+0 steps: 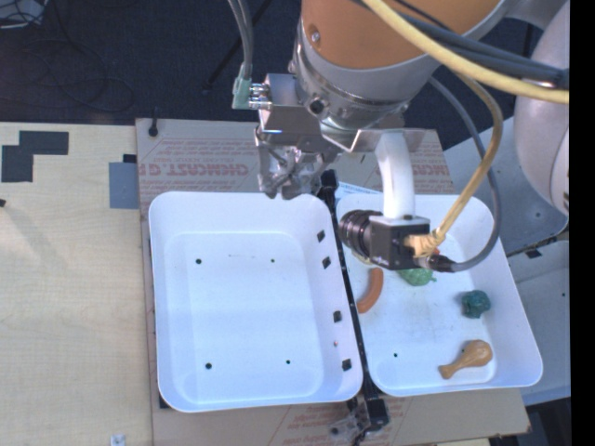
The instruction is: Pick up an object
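The right bin (pixel 516 360), at lower right of the frame, holds a curved orange sausage (pixel 370 291), a tan drumstick (pixel 467 357) and a teal lump (pixel 475 303). All look light, stiff toys; the drumstick's thin shaft seems easiest to pinch. The tool (pixel 286 180) hangs at upper centre; whether it is clenched I cannot tell.

Gripper (pixel 290 182) low — arm (pixel 400 26) overhead

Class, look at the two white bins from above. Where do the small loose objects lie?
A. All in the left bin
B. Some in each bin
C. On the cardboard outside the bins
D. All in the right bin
D: the orange sausage, teal lump and tan drumstick all lie in the right bin.
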